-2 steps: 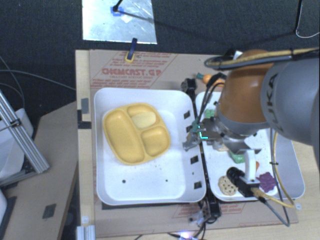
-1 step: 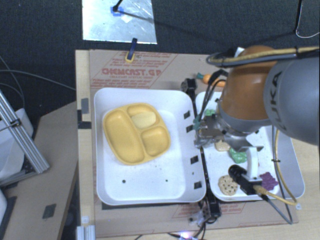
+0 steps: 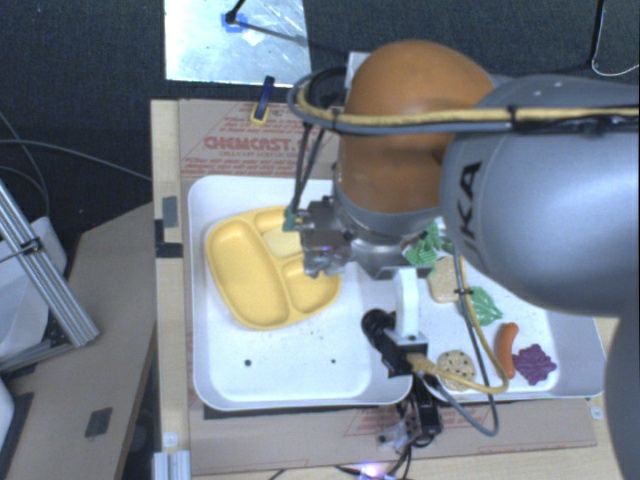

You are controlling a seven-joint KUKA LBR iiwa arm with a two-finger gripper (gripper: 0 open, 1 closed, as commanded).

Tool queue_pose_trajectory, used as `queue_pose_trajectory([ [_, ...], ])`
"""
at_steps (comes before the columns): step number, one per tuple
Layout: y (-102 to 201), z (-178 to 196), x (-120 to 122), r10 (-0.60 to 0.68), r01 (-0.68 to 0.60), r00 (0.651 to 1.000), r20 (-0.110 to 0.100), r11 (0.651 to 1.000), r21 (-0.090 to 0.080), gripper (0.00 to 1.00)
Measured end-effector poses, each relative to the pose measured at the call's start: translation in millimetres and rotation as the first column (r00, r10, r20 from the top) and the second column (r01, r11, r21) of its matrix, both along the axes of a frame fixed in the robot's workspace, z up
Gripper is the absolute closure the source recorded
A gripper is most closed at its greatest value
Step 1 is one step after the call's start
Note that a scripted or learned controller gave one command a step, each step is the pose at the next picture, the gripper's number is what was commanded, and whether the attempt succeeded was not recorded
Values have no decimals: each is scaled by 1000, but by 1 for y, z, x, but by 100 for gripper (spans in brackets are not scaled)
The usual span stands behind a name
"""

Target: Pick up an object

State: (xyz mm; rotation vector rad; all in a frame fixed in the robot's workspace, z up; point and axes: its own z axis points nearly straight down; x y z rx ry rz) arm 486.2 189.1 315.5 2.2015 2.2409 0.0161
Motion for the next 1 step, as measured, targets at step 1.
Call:
queue_pose_trajectory([
  [1, -58, 70, 37, -21, 21, 1000, 3, 1000, -6, 100],
])
